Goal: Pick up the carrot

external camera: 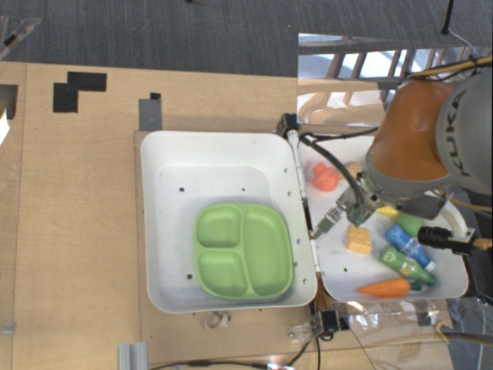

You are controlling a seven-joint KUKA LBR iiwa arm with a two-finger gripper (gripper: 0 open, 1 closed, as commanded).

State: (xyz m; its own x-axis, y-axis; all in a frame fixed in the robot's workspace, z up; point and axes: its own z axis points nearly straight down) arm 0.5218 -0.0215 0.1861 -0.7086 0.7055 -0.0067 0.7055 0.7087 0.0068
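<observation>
Low in the right bin (462,280), near its bottom edge, the carrot (384,288) lies flat, just below a green bottle (402,263) and a blue one (407,243). Up and to the left, the jaws (333,219) hang over the bin's left part beside a yellow block (359,241); whether they are clenched, I cannot tell. A green plate (243,250) sits in the left bin (177,168).

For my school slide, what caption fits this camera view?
Robot arm above a bin holding a carrot.
</observation>
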